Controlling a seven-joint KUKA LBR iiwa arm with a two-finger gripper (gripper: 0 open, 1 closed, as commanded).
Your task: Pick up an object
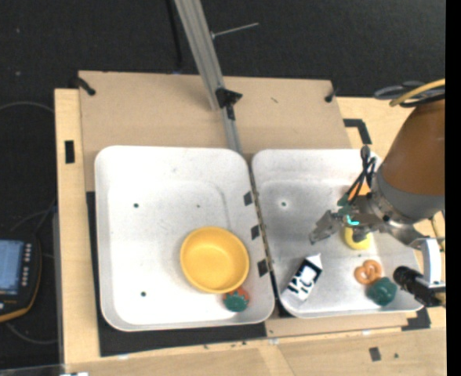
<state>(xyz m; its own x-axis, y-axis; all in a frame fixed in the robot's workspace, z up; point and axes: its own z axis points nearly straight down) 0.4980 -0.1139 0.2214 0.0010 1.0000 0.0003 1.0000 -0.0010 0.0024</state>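
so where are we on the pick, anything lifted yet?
Done: the arm is in over the right bin, with the hand low beside a small yellow object. In hand: nothing visibly lifted; whether that object is gripped can't be told. The orange ring, green ball and black-and-white block lie on the bin floor. Left: the grasp and lift.

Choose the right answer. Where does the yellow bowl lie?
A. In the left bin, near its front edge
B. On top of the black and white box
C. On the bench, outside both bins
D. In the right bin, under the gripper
A: the yellow bowl sits inside the left bin, toward its front edge, next to a small green object.
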